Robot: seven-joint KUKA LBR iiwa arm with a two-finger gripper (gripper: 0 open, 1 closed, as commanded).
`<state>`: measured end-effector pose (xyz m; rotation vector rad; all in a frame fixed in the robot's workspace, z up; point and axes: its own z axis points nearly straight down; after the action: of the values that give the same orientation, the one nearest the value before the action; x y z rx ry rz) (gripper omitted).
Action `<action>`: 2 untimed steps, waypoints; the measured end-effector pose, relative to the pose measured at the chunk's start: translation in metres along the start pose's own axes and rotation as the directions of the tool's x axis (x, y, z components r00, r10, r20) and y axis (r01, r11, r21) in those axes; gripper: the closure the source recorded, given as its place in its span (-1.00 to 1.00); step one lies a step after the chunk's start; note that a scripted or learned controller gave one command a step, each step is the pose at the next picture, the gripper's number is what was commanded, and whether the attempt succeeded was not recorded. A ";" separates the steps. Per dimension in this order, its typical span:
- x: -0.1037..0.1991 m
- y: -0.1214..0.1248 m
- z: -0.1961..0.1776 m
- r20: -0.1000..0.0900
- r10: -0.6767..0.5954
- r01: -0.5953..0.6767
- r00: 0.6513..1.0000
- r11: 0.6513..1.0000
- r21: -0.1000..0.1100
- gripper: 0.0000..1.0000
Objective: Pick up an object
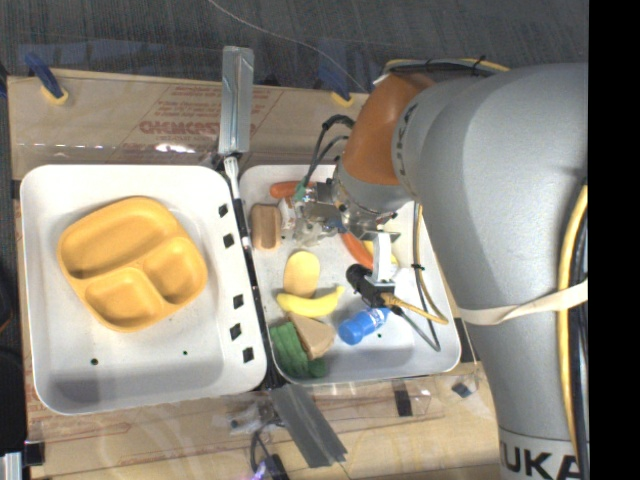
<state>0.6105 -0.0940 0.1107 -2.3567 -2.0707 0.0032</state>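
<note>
Nothing looked picked yet: gripper [322, 211] sat low in the right bin [436, 353] near the banana [309, 304]; jaws' state unclear.

Two white bins [45, 368] side by side. Left bin — one yellow divided tray [130, 260]. Right bin — one banana [308, 303], one lemon [302, 269], one blue bottle [361, 326], one brown block [265, 226], one green piece [291, 352], one orange carrot [358, 247].
</note>
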 end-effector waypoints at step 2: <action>-0.004 0.043 0.016 0.002 0.010 -0.010 1.000 1.000 0.020 -1.00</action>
<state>0.6526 -0.1033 0.0948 -2.3568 -2.0495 0.0256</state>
